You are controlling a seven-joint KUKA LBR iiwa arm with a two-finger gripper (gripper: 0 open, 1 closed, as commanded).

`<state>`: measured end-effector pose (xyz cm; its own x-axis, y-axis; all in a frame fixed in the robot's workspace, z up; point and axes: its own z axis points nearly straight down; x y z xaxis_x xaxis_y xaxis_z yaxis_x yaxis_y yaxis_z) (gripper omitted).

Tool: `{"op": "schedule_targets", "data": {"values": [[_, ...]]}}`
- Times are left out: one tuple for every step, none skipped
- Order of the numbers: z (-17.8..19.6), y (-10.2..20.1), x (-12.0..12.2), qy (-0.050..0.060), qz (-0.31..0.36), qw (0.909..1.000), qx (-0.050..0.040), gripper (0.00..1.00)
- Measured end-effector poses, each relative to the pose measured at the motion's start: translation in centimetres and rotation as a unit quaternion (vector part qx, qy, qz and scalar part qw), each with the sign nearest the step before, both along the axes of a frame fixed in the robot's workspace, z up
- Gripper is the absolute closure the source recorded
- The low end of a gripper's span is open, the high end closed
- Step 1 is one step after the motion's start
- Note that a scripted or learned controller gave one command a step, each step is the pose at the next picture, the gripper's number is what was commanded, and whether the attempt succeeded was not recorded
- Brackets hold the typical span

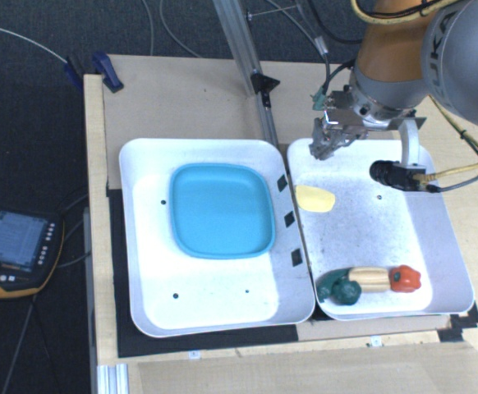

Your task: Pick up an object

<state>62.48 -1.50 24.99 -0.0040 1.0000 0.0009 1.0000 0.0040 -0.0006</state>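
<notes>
1. Yellow object [314, 199], a flat pale lemon-coloured piece, lies on the floor of the right bin [387, 236] near its upper left corner, just right of the seam between the two bins. It is the loose item nearest the gripper, so I judge it the likeliest target.
2. Three other candidates sit in a row along the right bin's lower edge: a dark green item [338, 289], a tan cylinder [369, 279] and a red toy with a green stem [404, 278], the three touching or nearly so.
3. Above the yellow object, the gripper [328, 142] hangs over the right bin's upper left rim. Nothing shows between its fingers; whether they stand wide or narrow I cannot tell at this size.
4. Behind it the wrist carries an orange band [395, 35], with a black fitting [391, 174] and cable over the bin's upper right.
5. Left bin [140, 220] holds a blue square plate [222, 210], well apart from the gripper.
6. Step in hand, as I judge it: the approach, with no grasp made yet.
7. Next move calls for shifting slightly toward the lower part of the frame to centre over the yellow object, then descending low enough to catch so flat a piece without striking the bin wall.
</notes>
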Motion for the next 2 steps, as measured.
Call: {"op": "schedule_targets", "data": {"values": [[0.5, 4.4, -1.6, -0.001, 0.0, 1.0, 0.0003, 1.0], [-0.8, 9.4, -2.3, 0.0, 0.0, 1.0, 0.0001, 1.0]]}}
